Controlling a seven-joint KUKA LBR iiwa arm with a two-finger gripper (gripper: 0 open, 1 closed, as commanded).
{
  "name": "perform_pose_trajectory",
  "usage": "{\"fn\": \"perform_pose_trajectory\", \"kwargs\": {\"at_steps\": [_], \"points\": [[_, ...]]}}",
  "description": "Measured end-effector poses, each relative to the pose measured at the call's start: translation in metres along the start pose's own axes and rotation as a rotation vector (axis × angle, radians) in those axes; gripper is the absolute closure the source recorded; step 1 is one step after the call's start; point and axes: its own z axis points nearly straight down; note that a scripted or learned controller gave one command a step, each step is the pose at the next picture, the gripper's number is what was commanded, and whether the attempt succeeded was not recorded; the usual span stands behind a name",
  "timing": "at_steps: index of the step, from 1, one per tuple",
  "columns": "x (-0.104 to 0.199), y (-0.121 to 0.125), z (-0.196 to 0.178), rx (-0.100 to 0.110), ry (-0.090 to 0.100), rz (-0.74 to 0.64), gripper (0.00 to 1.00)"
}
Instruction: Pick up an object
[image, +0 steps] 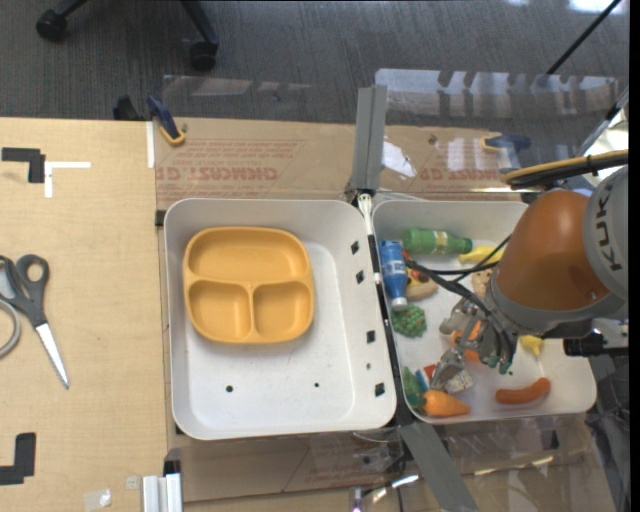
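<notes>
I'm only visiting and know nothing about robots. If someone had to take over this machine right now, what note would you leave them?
End effector: low in the right white bin, over the toys near the front wall; whether it grips anything cannot be told from this view.
Things: the right bin holds a blue tube-like bottle, green bottle, green leafy toy, orange carrot-like toy and red sausage-like toy. The left white bin holds a yellow three-compartment plastic tray.
Done: arm reached into the toys.
Left: confirm a grasp, then lift an object out.
</notes>
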Motion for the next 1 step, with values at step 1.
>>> {"fn": "perform_pose_trajectory", "kwargs": {"at_steps": [1], "points": [[0.0035,-0.0001,0.0004,0.0,0.002,0.172,0.0]]}}
